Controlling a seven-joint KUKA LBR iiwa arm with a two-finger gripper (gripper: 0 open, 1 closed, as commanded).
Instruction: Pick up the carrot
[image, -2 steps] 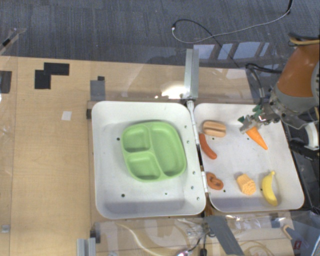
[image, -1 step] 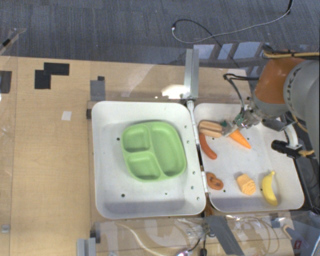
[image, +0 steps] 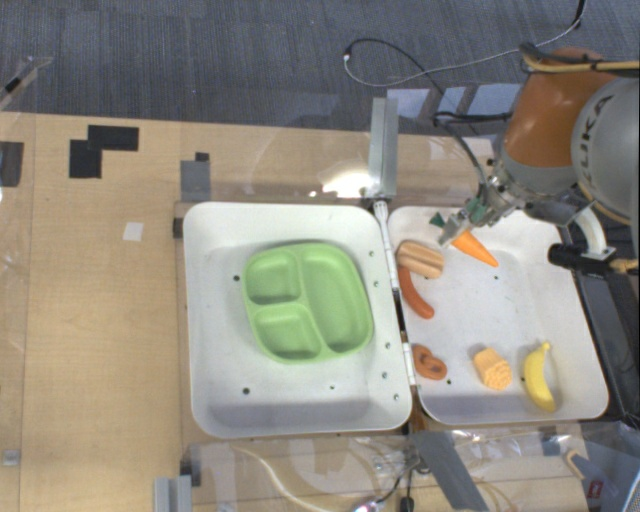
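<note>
Gripper (image: 462, 226) at right bin's (image: 570, 395) far edge, fingers closed around carrot's (image: 474, 248) thick end. Carrot tilted, tip pointing right.

The 2 bins (image: 290, 410) look like smooth white plastic with a faint sheen. The tray (image: 303, 300) is matt green plastic. The bench (image: 90, 320) is pale wood-look board under a clear, glossy sheet. The post (image: 383, 150) between the bins is dull grey metal. The carrot (image: 474, 248), banana (image: 539, 376) and sausage (image: 415, 294) look like smooth moulded plastic. The arm (image: 575, 130) has a satin shell.
</note>
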